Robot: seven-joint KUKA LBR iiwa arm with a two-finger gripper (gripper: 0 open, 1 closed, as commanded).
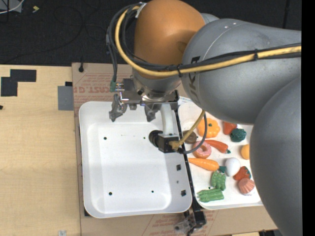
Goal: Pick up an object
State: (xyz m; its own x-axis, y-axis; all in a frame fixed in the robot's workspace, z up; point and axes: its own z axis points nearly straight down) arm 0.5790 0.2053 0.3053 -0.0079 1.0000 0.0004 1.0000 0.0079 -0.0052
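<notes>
Grey fingers of my gripper (133, 113): spread apart, holding nothing, over left bin (98, 181); toy food (216, 163) at three o'clock.

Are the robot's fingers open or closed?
Open. The gripper hangs over the left bin, and its two fingers stand apart with a gap and nothing between them.

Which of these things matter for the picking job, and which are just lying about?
For the job:
gripper, over the left bin
toy food in the right bin: carrot, pumpkin, doughnut, egg

Lying about:
yellow cable
black tape on the bench
</notes>
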